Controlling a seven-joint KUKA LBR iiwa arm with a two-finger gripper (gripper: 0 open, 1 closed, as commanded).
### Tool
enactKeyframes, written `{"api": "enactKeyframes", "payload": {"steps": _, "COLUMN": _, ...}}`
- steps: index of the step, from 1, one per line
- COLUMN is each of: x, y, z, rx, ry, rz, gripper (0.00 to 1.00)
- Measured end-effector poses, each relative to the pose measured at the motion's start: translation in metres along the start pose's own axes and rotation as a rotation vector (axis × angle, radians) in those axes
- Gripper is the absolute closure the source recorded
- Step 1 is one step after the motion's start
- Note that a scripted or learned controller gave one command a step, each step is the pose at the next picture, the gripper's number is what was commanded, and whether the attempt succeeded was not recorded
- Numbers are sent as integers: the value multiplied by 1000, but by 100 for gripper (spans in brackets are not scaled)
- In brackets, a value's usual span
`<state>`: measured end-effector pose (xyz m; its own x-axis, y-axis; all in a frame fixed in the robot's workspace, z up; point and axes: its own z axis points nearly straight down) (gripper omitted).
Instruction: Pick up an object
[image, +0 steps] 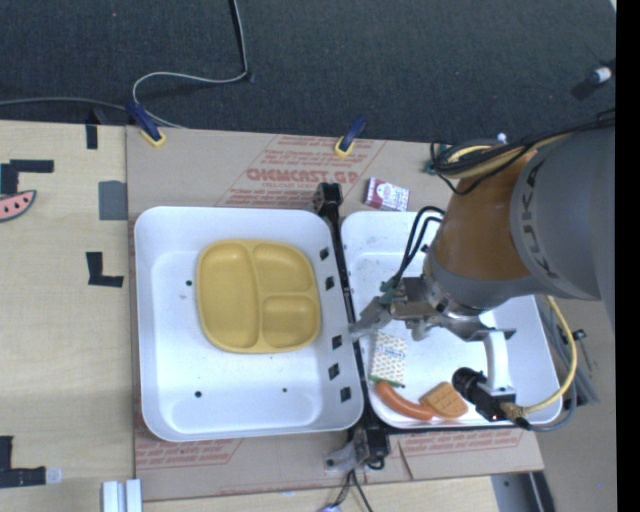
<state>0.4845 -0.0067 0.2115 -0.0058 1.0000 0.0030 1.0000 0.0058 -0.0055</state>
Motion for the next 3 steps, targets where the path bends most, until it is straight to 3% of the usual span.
{"api": "enactKeyframes", "payload": {"steps": 1, "x": -9, "y": -1, "z": 28, "rx": -2, "ry": -3, "rz": 6, "gripper": 0}}
{"api": "enactKeyframes", "payload": {"steps": 2, "x": -8, "y": -1, "z": 19, "rx": -1, "ry": -2, "rz": 4, "gripper": 100}}
{"api": "enactKeyframes", "payload": {"steps": 3, "x": 48, "y": -1, "z": 28, "rx": -2, "ry": -2, "rz": 4, "gripper": 100}}
